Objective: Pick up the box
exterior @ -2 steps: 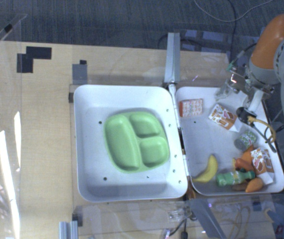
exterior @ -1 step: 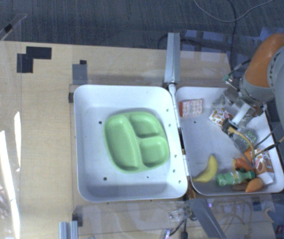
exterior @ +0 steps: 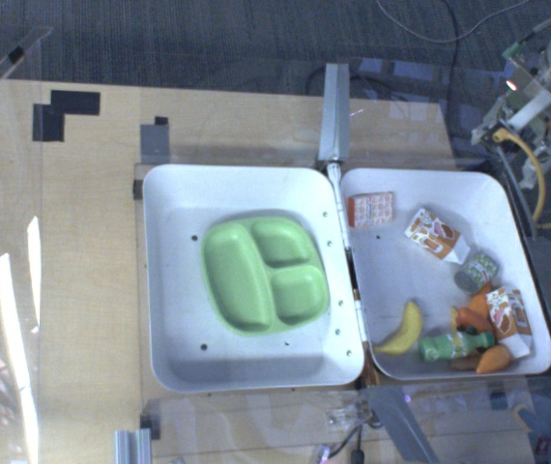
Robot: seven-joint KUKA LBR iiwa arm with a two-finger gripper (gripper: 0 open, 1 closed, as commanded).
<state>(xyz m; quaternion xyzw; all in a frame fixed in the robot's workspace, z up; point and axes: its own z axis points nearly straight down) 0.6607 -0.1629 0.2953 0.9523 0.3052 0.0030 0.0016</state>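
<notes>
1. A green tray (exterior: 264, 275) is lying in the middle of the left bin (exterior: 174, 356) on the desk (exterior: 63, 288).
2. The box (exterior: 370, 209) is sitting at the right bin's (exterior: 507, 211) 10 o'clock corner.
3. A carton (exterior: 434, 235) is resting at 1 o'clock, a can (exterior: 476, 270) nearby.
4. A banana (exterior: 403, 329) is lying at 7 o'clock.
5. The claw (exterior: 536, 114) is hanging beyond the bin's 1 o'clock corner; I cannot tell its grip.

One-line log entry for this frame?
stage: pre-reach | hand: above right bin's far right corner, outside it | box: flat, far-left corner of right bin, untouched | left bin: green tray
</notes>
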